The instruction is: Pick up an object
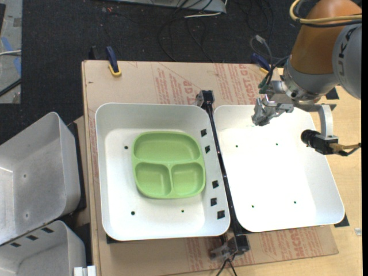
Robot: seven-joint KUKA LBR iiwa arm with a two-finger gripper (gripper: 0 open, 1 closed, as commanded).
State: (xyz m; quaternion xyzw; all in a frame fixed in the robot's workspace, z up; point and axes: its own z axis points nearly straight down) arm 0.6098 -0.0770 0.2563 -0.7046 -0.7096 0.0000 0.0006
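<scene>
I see my gripper [263,115], whose state I cannot tell, at the right bin's [287,211] far edge, while the green divided tray [169,164] lies well left in the left bin [115,125].

You have one fixed camera, set above the bench and looking down at a slant, far enough back to take in both white bins whole. The left bin [109,154] sits just left of centre, the right bin [282,171] toward three o'clock, their edges meeting along a line running from twelve to six. The arm [325,36] comes in at about two o'clock. Dark floor and cables lie at twelve o'clock. Another white tub [34,171] shows at eight o'clock.
</scene>
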